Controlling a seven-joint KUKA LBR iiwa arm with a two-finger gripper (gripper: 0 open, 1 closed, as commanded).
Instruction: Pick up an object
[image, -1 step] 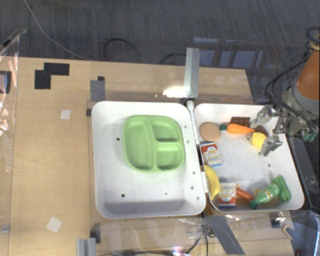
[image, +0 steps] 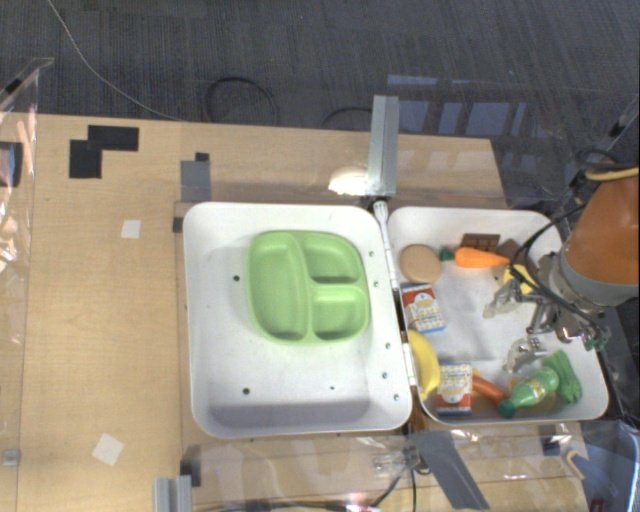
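Two white bins sit side by side on the wooden bench: the left bin (image: 215, 330) carries a green divided tray (image: 305, 285), and the right bin (image: 590, 405) holds a scatter of toy food. Much of the arm (image: 605, 245) is cut off at the right edge, its orange band and grey wrist covering the bin's right side, with dark cables looping over the wall there. The gripper (image: 520, 320) reaches down into the middle right of this bin; its metal fingers (image: 503, 295) look spread apart with nothing visibly between them, though glare and small size make the tips hard to read. Just below the gripper lies a green bottle (image: 545, 385), tilted, near the bin's front right corner and close to the lower finger without clear contact. Left of the bottle an orange piece (image: 487, 388) is partly hidden by a small carton (image: 455, 388), and a banana (image: 424, 362) lies along the left wall. Farther back, a second carton (image: 425, 310) sits left of the gripper, with a tan round piece (image: 420, 263), a carrot (image: 480, 258) and a dark brown block (image: 480, 242) near the rear wall.
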